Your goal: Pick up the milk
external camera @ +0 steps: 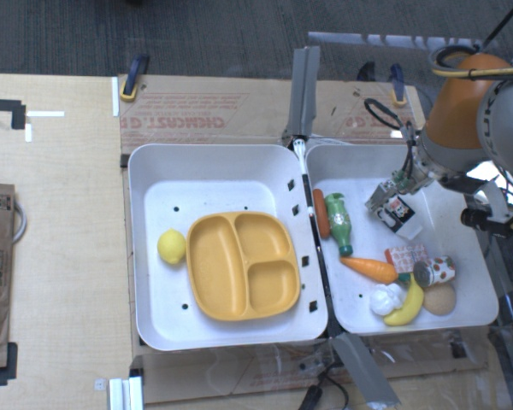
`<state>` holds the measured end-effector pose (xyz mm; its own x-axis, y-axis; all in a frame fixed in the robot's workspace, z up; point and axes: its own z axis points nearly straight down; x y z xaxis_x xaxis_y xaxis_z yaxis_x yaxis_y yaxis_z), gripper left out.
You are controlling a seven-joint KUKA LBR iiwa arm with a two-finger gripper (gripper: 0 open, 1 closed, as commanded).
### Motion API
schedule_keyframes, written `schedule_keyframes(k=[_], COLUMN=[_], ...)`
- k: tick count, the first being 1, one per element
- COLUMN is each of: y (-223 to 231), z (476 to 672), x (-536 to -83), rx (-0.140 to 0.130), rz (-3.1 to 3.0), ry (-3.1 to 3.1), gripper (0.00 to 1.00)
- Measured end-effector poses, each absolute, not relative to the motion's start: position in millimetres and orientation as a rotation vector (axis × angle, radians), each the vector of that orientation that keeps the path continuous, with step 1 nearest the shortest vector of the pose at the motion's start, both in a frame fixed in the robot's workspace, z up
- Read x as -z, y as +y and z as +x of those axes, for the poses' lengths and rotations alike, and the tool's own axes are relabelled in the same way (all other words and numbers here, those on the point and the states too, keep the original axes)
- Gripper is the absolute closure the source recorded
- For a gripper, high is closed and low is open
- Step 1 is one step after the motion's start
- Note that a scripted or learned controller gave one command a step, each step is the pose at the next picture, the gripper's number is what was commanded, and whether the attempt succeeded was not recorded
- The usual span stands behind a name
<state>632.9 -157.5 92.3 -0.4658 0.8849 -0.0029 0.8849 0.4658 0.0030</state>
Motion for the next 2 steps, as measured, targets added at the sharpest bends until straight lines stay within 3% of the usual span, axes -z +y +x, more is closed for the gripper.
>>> schedule_keyframes(k=[1, 2], y=[-186, -143], z=[586.5, 650.3], x=[-102, -186], rx=[0.003, 0.004], rz=[1.798, 1.965], ry=[2.579, 2.454], gripper=[1.00, 1.00])
